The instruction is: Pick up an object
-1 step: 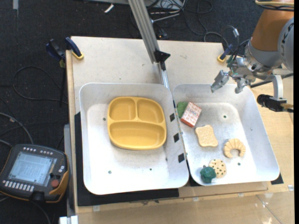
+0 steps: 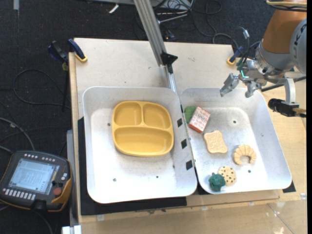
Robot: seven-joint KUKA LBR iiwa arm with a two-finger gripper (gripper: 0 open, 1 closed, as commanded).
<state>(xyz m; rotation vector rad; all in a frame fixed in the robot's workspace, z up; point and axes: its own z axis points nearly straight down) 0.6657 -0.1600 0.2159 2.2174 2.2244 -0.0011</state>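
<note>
Food pieces lie loose in the right bin (image 2: 273,145), so the tool (image 2: 240,87), fingers spread and holding nothing, hovers over its far edge, probably to choose one.

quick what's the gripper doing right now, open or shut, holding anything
Gripper: open, holding nothing, above the far edge of the right bin.

Dark carpet (image 2: 34,28) around pale wooden bench (image 2: 122,62)
</note>
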